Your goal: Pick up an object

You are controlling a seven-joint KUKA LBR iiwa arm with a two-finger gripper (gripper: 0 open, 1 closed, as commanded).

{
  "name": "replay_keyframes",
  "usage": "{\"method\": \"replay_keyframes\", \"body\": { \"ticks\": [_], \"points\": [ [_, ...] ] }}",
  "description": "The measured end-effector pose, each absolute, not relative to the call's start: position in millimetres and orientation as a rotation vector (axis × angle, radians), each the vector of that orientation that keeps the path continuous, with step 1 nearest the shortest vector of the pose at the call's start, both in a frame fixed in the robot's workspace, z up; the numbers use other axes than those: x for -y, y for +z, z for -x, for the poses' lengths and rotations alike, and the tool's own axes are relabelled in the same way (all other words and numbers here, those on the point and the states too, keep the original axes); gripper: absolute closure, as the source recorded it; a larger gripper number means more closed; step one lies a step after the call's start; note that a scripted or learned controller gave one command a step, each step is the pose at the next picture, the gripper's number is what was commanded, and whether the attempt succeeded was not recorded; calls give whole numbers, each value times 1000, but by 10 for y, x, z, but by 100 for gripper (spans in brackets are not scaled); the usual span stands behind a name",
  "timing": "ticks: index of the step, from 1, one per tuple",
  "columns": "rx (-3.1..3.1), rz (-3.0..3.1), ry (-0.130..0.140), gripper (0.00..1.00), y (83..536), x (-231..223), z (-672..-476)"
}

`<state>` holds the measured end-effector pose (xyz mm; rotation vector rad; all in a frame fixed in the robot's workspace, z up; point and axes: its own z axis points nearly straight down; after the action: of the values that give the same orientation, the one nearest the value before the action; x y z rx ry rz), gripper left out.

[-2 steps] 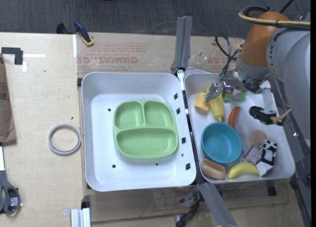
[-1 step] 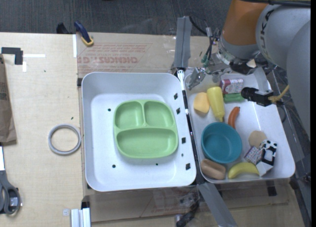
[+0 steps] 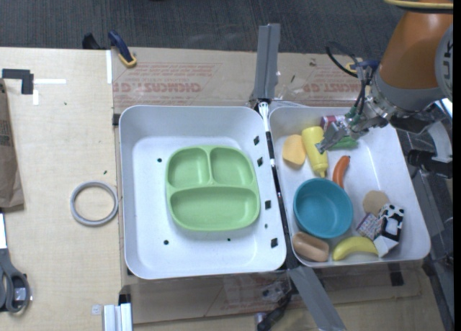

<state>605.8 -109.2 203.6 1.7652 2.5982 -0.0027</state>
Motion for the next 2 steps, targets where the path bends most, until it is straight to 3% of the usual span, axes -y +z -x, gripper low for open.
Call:
{"method": "replay_keyframes", "body": {
  "ticks": [1, 2],
  "points": [
    [-2470, -1942, -1, 0, 944, 1236, -6294],
    [-2467, -1945, -1, 100, 1036, 1244, -6297]
  ]
}}
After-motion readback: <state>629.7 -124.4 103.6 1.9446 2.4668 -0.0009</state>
